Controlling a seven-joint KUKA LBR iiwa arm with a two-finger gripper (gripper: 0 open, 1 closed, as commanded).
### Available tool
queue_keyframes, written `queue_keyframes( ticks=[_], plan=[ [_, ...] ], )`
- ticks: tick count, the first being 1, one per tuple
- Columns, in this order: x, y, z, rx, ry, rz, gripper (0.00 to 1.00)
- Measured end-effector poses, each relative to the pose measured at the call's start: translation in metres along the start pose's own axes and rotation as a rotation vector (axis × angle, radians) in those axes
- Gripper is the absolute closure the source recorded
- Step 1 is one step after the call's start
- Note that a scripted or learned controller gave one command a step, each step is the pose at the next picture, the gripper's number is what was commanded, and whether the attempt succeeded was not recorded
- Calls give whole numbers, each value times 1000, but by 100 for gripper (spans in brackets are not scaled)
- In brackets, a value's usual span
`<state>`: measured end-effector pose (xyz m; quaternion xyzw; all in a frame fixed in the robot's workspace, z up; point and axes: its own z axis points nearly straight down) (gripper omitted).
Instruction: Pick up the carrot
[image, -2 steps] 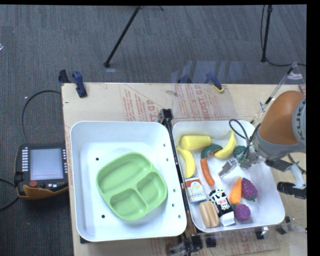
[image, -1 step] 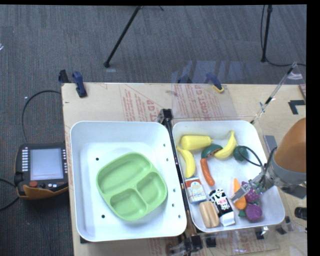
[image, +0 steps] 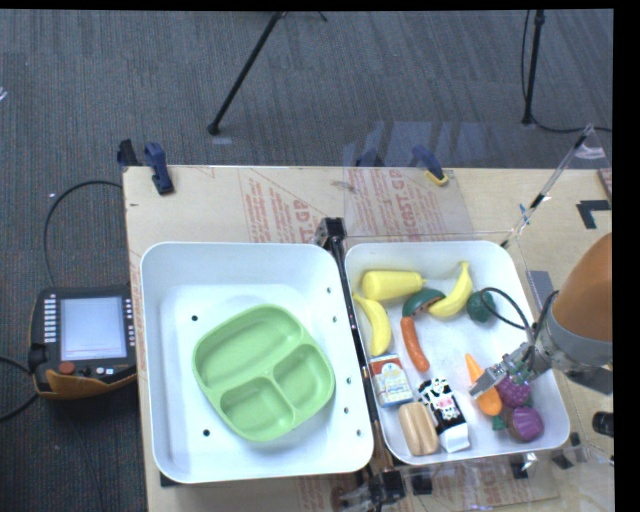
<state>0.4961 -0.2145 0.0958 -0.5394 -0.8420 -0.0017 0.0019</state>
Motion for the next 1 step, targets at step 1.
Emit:
queue_keyframes(
  ticks=[1],
  plan=[
    [85, 21, -104, -6, -5, 64, 100]
  ],
)
